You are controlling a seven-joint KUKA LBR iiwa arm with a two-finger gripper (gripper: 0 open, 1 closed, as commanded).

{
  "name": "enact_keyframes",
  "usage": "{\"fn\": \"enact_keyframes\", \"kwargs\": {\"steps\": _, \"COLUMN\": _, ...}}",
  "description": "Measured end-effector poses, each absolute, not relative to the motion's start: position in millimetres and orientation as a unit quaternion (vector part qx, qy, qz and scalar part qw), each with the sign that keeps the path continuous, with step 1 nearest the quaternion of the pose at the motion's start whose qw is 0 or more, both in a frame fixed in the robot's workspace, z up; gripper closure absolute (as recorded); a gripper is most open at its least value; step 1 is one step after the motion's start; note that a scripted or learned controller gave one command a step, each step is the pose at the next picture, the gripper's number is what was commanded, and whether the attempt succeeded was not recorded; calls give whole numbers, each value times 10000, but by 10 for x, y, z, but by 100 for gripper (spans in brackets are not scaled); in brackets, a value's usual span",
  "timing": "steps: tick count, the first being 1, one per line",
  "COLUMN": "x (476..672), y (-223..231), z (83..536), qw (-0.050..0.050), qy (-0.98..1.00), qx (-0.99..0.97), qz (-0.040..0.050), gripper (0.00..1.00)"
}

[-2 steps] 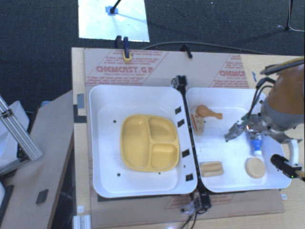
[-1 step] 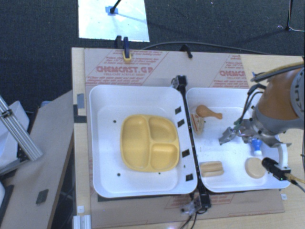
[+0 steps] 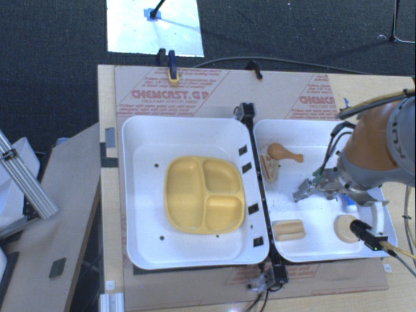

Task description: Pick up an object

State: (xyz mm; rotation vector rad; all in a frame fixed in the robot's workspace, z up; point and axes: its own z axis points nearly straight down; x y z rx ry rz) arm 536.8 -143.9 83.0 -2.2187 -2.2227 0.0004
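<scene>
A plywood desk (image 3: 214,86) stamped with red "CHEMCAST" lettering stands on dark carpet (image 3: 52,31), a pale square floor panel (image 3: 153,17) lying beyond its far edge and a blue-and-yellow clamp (image 3: 171,65) gripping that edge. Two shallow white bins sit side by side on the desk, divided by a black clipped seam. The left bin (image 3: 140,142) holds a yellow three-compartment plate (image 3: 204,194), resting flat near its middle. The right bin (image 3: 292,249) holds a tan drumstick-shaped toy (image 3: 284,152) near its far-left corner, a small brown-and-white item (image 3: 270,168) just beside the dividing wall, a beige hot-dog-bun toy (image 3: 288,229) near the front wall, and a round tan disc (image 3: 344,229) toward the front-right corner, partly covered by a black part of the arm. The grey arm with its orange band (image 3: 370,138) reaches in from the right, its gripper (image 3: 307,190) low over the bin's floor between drumstick and bun; whether the fingers are wide or narrow cannot be told, and nothing shows between them.
</scene>
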Motion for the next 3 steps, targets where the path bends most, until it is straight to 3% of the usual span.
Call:
{"fn": "enact_keyframes", "kwargs": {"steps": 1, "x": 5379, "y": -1444, "z": 952, "qw": -14, "qy": -7078, "qx": -7064, "qz": -8, "gripper": 100}}
{"fn": "enact_keyframes", "kwargs": {"steps": 2, "x": 5290, "y": -1439, "z": 1480, "qw": -22, "qy": -7077, "qx": -7066, "qz": -13, "gripper": 100}}
{"fn": "enact_keyframes", "kwargs": {"steps": 3, "x": 5361, "y": -1348, "z": 2030, "qw": -34, "qy": -7089, "qx": -7053, "qz": -23, "gripper": 100}}
